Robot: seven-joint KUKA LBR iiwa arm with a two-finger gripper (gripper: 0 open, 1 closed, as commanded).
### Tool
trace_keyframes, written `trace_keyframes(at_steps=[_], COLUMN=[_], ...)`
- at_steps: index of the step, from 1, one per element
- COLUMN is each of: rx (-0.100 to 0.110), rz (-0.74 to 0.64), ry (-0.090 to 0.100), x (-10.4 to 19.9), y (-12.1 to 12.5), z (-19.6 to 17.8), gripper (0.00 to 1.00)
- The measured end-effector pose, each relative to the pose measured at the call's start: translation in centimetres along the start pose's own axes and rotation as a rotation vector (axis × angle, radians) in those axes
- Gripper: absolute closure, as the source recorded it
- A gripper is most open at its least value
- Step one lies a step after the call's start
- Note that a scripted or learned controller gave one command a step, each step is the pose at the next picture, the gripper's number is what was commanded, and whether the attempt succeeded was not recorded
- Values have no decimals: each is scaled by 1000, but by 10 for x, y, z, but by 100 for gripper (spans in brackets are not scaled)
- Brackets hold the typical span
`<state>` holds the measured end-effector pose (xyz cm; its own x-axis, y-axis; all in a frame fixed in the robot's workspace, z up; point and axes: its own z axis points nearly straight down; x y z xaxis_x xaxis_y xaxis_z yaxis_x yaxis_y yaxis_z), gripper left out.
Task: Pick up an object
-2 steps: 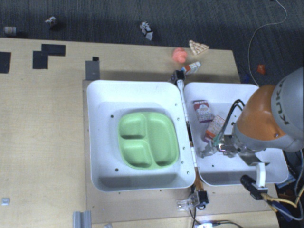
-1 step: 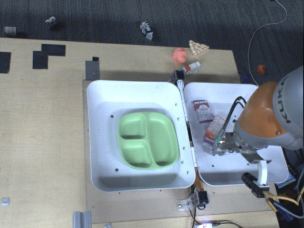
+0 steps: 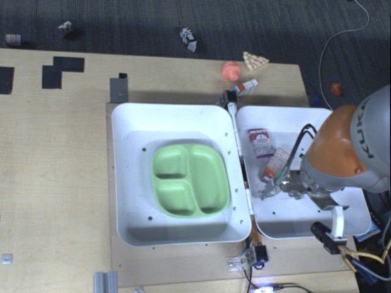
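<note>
The right white bin holds a red and white packet near its back left. Beside it lies a pale, pinkish tube-like object, tilted, with an orange-red end. My gripper hangs low over the left part of this bin, just in front of that tube's orange end and very close to it. The grey arm with its orange band covers the bin's right half. I cannot make out anything held in the gripper.
The left white bin contains a green divided plate. Behind the bins on the bench lie a pink ball, a pizza-slice toy and a small tube. A black cable loops by the wrist.
</note>
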<state>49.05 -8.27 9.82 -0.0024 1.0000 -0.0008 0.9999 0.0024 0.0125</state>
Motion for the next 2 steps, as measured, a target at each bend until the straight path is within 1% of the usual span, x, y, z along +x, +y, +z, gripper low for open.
trace_keyframes(at_steps=[1, 2], rx=[-3, -3], rz=[-2, -2], ry=[1, 1], x=[1, 1], y=[1, 1], z=[-10, -10], gripper=[100, 0])
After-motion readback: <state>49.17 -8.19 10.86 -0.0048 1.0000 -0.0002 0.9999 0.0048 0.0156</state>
